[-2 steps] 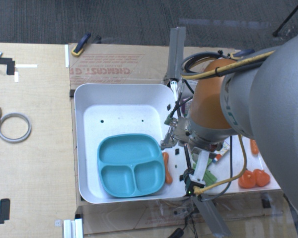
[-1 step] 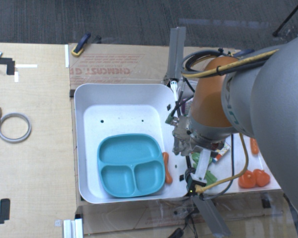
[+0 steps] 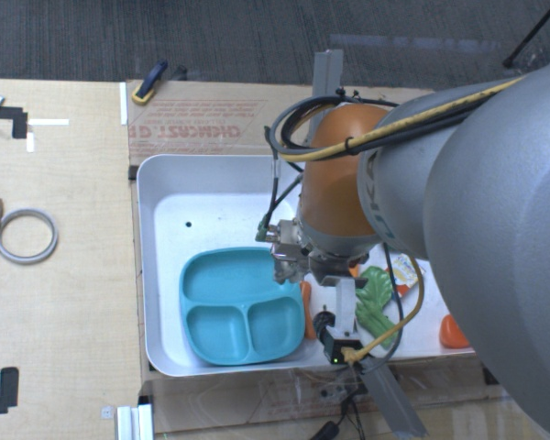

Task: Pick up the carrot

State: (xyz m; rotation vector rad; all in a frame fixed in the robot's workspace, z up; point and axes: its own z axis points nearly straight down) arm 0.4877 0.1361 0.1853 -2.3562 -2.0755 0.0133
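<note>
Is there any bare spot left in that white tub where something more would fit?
Yes: the white bin's floor is bare along its far wall and left wall, above the blue divided plate. The plate's three compartments look bare too. It is crowded on the right, where the arm hangs over a green toy and orange pieces.

1 blue tray (image 3: 243, 314), 1 tape roll (image 3: 25, 235), 1 green item (image 3: 374, 301), maybe 2 orange bits (image 3: 454, 333).
</note>
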